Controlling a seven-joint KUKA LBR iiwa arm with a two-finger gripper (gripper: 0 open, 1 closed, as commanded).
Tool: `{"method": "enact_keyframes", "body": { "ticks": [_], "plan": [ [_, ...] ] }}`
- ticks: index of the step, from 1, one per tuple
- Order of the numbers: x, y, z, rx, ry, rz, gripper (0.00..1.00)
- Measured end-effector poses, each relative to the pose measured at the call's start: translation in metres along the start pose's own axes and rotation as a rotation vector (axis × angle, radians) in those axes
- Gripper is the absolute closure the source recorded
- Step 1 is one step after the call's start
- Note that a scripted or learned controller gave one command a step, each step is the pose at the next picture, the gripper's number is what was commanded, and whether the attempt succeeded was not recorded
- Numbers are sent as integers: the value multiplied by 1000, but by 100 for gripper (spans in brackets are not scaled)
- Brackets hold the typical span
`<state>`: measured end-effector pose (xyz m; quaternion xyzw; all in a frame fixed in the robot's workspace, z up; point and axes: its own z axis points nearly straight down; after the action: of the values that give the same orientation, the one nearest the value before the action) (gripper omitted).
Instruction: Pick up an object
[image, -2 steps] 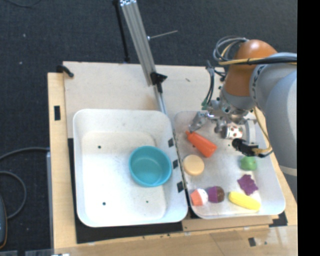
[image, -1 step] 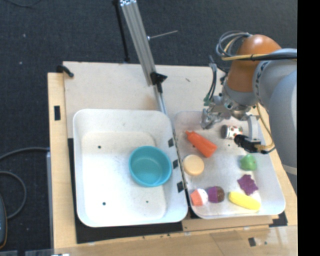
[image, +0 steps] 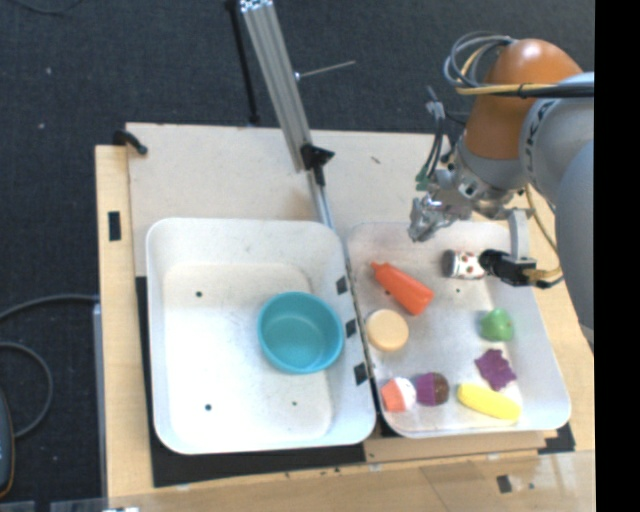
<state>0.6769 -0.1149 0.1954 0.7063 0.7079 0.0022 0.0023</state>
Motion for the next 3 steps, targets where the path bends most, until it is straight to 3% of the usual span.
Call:
{"method": "enact_keyframes", "body": {
  "ticks": [1, 3],
  "plan": [
    [-2, 2, -55, -2, -1, 0, 100],
    [95, -39, -50, 7, 1, -3, 100]
  ]
}}
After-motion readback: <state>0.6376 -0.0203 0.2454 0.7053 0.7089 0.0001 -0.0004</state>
